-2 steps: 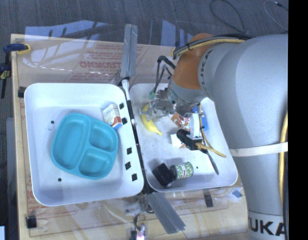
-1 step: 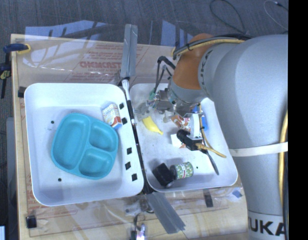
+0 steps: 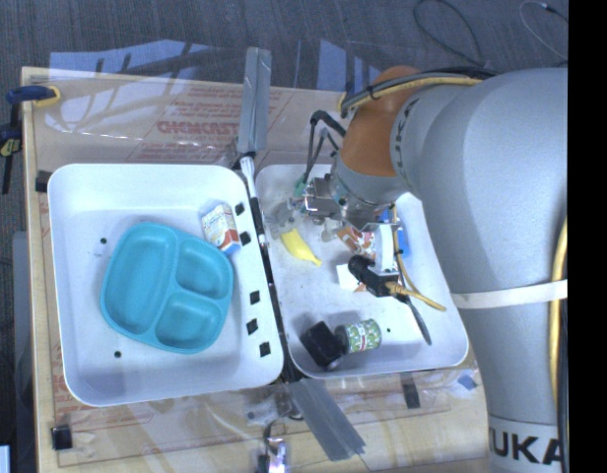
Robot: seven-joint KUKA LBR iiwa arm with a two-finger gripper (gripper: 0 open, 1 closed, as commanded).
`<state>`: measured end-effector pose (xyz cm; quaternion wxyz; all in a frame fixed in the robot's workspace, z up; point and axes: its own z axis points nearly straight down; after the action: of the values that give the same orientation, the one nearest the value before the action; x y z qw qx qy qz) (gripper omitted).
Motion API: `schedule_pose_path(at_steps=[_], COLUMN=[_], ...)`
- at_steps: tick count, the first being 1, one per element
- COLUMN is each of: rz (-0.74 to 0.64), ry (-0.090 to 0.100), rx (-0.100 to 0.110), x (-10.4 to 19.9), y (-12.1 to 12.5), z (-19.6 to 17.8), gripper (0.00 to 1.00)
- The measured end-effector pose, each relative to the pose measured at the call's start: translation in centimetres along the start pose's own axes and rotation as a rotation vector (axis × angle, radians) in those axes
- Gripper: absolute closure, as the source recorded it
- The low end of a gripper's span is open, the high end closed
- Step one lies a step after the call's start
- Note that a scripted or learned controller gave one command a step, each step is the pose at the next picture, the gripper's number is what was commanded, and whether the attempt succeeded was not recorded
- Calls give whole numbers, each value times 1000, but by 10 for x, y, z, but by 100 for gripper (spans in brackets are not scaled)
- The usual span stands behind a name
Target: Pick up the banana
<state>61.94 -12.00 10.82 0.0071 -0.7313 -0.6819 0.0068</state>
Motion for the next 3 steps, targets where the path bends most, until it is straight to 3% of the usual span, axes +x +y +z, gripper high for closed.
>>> schedule_pose_path(at_steps=[1, 2, 3], rz=[63, 57, 354], ry=[1, 3, 2], rx=[-7, 4, -8], x=[-8, -7, 6], y=[8, 6, 16], z=[20, 16, -59], gripper=[0, 100, 100])
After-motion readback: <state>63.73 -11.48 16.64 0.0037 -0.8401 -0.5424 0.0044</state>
